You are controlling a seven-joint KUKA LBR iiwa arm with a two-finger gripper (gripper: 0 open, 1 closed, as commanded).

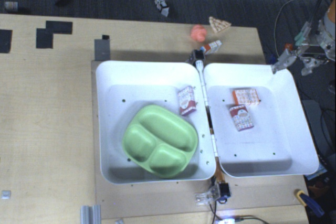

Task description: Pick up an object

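Well to the left of the gripper [310, 52], which sits beyond the right bin's [294, 113] far right corner, two small red cartons [242, 107] lie together in that bin; whether the tool is clenched or released cannot be told. Farther left, a green divided plate [160, 140] fills the left bin [107, 113].

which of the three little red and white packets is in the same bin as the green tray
The packet in the left bin, just above the green tray. The other two lie in the right bin.
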